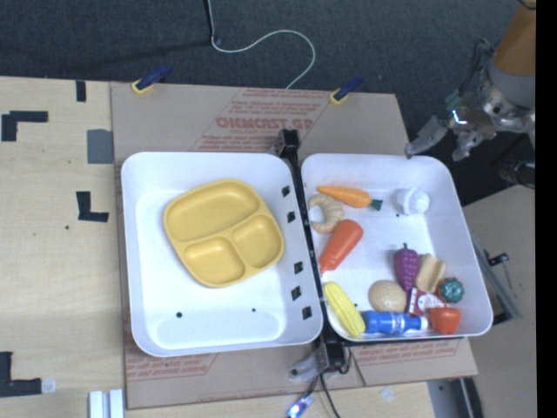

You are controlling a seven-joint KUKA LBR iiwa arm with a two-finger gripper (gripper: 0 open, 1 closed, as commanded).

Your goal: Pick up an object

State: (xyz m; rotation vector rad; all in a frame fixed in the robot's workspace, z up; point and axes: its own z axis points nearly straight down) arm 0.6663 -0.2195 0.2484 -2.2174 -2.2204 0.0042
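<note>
plate (224, 232) in left bin (139, 181)

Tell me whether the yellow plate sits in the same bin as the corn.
No. The yellow plate lies in the left bin; the corn lies in the right bin.

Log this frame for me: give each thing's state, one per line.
yellow plate: flat in left bin, compartments bare
carrot: lying in right bin
corn: lying at right bin's near edge
blue bottle: on its side
end effector: above right bin's far corner
</note>
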